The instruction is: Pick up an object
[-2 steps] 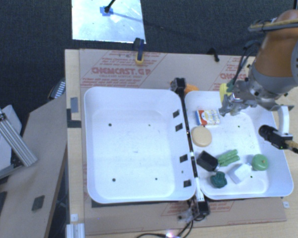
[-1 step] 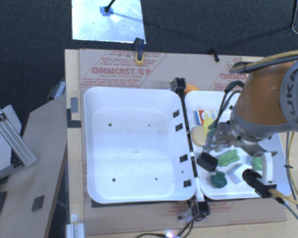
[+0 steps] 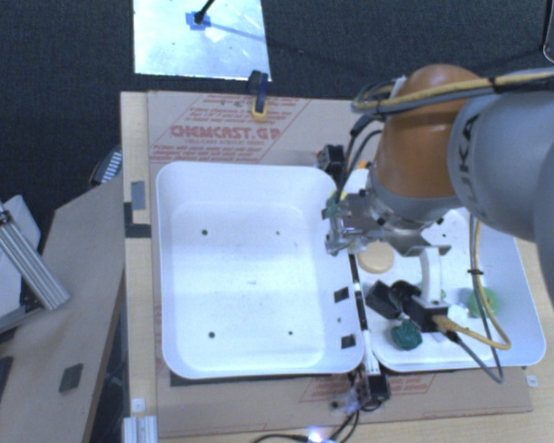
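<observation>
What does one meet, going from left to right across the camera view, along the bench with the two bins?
Shallow white left bin → round pale beige disc → small dark green lumpy object → light green round object.

A tan worktop (image 3: 92,247) carries a printed cardboard sheet (image 3: 226,127), on which two shallow white bins, left (image 3: 180,275) and right (image 3: 522,326), sit touching side by side.

Grey arm (image 3: 462,155) above right bin (image 3: 522,326) of small objects (image 3: 407,335)
</observation>
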You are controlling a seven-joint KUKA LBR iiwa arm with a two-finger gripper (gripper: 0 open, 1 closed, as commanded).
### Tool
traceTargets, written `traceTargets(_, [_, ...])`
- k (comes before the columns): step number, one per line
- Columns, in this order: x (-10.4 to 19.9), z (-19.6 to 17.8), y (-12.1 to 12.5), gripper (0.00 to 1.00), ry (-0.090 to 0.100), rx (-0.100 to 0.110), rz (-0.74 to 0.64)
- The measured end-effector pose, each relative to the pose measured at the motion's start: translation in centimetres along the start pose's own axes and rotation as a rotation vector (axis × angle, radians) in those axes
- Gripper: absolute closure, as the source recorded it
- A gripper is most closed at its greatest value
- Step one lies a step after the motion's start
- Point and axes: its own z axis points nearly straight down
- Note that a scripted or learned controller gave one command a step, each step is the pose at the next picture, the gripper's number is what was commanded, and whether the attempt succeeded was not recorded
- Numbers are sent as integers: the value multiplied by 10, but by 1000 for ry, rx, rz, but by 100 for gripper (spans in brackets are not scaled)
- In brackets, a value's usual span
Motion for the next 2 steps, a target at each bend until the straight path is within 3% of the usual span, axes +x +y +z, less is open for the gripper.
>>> traceTargets(1, [45,-50,0,100,0,0,3])
traceTargets(2, [64,-90,-26,100,0,0,4])
